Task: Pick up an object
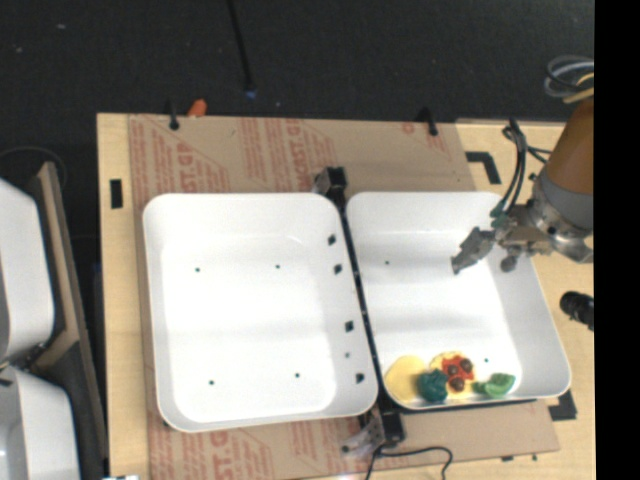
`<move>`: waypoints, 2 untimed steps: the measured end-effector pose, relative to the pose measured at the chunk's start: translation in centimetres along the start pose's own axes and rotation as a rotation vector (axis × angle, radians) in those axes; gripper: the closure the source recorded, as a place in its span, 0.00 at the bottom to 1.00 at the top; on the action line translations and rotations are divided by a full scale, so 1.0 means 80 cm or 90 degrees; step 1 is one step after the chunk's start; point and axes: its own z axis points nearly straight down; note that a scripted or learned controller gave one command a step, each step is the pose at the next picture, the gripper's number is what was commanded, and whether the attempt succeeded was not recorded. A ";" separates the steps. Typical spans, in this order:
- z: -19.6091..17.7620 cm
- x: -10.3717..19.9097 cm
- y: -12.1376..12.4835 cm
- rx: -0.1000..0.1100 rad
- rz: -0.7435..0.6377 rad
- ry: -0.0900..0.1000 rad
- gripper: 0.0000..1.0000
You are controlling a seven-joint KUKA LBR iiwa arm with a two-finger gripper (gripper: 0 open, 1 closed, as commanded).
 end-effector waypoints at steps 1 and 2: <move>-0.004 0.000 0.002 -0.004 0.000 -0.001 0.00; 0.049 0.001 -0.003 -0.002 0.000 0.000 0.00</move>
